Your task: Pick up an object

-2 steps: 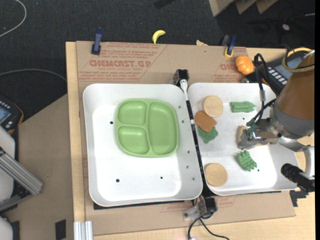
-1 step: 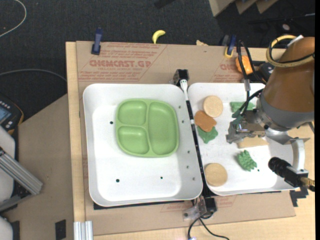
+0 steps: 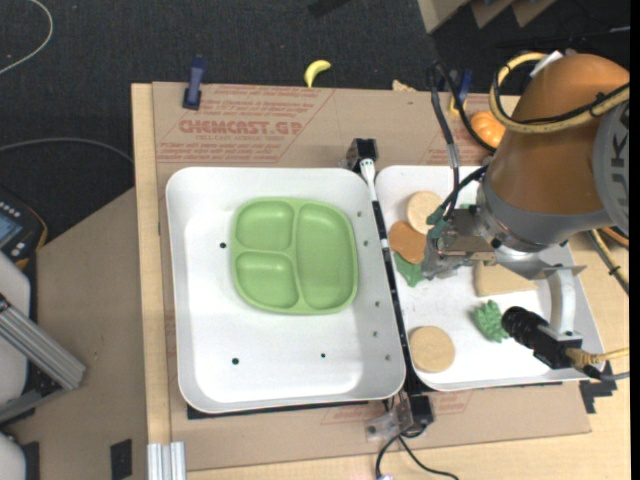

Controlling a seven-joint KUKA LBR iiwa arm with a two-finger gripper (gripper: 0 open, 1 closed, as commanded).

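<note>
My gripper [image 3: 436,255] hangs low over the left part of the right bin [image 3: 520,373], under the grey and orange arm. Just left of it lie a brown disc [image 3: 404,238] and a dark green piece [image 3: 408,271], which the gripper partly covers. A pale round disc [image 3: 421,208] lies behind them. Near the bin's front are a tan disc [image 3: 432,348] and a green leafy toy [image 3: 488,319]. A tan block [image 3: 496,281] peeks out from beneath the wrist.
The left bin [image 3: 200,298] holds a light green divided plate [image 3: 296,255]. An orange object [image 3: 483,129] sits behind the right bin, outside it. A blue clamp [image 3: 193,83] and a small banana [image 3: 316,70] lie at the board's far edge.
</note>
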